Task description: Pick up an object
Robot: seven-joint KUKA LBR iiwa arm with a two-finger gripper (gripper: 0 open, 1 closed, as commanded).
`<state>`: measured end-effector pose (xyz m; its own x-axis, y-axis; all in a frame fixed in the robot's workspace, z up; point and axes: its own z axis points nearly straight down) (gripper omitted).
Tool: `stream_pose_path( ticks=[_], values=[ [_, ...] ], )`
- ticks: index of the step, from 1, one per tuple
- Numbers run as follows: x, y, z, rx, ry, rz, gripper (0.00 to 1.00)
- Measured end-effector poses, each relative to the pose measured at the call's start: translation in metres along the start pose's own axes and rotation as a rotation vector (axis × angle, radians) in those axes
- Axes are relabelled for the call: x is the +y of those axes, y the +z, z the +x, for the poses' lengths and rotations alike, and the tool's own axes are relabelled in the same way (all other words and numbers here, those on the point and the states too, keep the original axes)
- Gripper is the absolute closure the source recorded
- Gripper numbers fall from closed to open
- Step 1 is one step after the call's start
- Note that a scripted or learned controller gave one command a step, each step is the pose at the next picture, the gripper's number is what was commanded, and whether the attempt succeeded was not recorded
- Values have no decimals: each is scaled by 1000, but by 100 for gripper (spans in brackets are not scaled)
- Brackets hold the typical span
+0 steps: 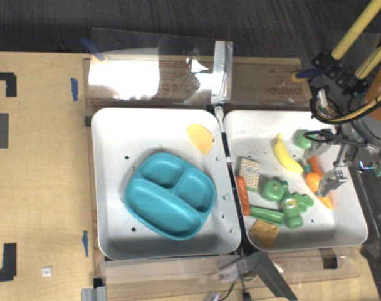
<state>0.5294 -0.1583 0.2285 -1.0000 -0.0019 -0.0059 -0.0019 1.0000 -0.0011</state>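
A robot's metal two-finger gripper [333, 182] hangs low over the right shallow white bin [353, 231], beside orange carrot-like toys [316, 179]; whether it is clenched or released cannot be told. Nearby lie a yellow plastic banana [286, 154], green plastic toys [283, 200] and a brown cracker-like piece [264, 231]. In the left white bin [109, 137] sit a teal divided plastic plate [170, 194] and a yellow chip-shaped piece [201, 137].

My gripper [333, 182] is small, silver-grey metal with thin fingers. Above it my wrist is a clutter of black brackets and looping black cables [328, 108]. An orange band [373, 93] shows at the edge, and two pale yellow rods [361, 22] slant upward behind it.
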Motion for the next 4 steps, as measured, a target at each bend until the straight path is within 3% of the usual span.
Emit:
stream_pose_path(
  ticks=[1,2,3,4],
  values=[
    [-66,84,-20,8,57,-2,0],
    [-64,140,-82,-6,77,1,0],
    [-66,140,-7,-3,30,2,0],
    [-65,126,-12,-19,27,7,100]
  ],
)
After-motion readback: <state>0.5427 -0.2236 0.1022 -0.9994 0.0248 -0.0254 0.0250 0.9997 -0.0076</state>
